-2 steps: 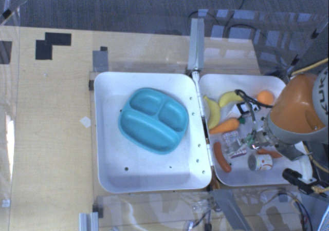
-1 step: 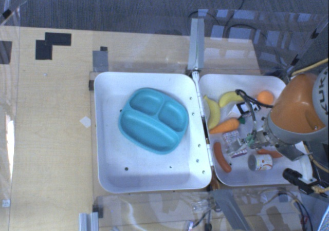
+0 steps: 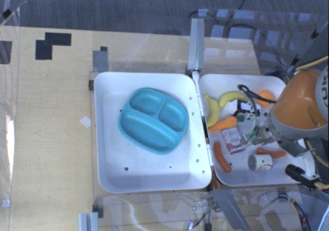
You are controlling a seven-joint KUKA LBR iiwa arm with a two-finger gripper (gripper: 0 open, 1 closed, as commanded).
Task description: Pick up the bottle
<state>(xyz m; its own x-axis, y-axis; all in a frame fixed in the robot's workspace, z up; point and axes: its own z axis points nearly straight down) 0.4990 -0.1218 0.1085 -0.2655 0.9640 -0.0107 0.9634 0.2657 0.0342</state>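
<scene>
End effector (image 3: 257,133) sits low in the right bin (image 3: 294,179), approx at bin centre, amid clutter; can't tell its state from this angle, wrist hides it. Likely bottle (image 3: 260,161) = small white cylinder w/ orange marks, lying on its side at approx 5 o'clock of the end effector, just beside it, near the bin's front edge; nothing visibly gripped. Risks, as I judge: bottle is round & lying down, so a nudge could roll it away; crowding is bad too, w/ an orange piece (image 3: 272,152) just beside it, a sausage-like piece (image 3: 222,156) at 9 o'clock, and a flat packet (image 3: 234,138) and bananas (image 3: 223,102) towards 11, so a wrong item could get pinched. Left bin (image 3: 108,173) holds a blue divided plate (image 3: 153,119). Packet print & bottle markings too small to read.
</scene>
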